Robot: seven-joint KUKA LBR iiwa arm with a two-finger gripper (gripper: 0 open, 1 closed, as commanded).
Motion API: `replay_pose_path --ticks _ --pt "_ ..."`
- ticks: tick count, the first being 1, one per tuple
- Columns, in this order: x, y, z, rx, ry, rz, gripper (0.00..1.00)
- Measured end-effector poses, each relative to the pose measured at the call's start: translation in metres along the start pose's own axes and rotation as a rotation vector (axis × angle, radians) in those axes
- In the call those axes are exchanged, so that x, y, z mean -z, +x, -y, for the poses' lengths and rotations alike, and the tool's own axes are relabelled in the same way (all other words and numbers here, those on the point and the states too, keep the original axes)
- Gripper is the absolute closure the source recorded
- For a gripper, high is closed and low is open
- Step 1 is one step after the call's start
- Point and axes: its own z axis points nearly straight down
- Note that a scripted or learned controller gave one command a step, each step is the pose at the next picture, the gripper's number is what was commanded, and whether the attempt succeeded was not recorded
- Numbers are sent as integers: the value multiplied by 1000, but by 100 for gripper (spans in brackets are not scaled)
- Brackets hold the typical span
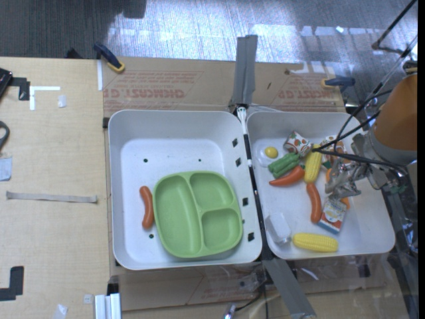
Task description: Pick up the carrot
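The carrot (pixel 314 203) lay in the right bin (pixel 372 241), right of frame centre. The gripper (pixel 342 186) hovered just beside it; I couldn't tell its grip state.

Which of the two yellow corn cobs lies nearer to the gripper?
The upright corn cob beside the green vegetables in the right bin is nearer the gripper. The other corn cob lies flat near the bin's front edge.
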Motion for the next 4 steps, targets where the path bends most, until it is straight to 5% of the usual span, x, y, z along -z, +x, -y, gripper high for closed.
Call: replay_pose_path --ticks 1,2,3,4 --pt "-8 13 -25 205 3 3 100" --pt "-10 -8 22 805 -2 2 100" --pt "-14 -6 20 806 -9 -1 0" --pt "-15 7 13 979 -12 2 0"
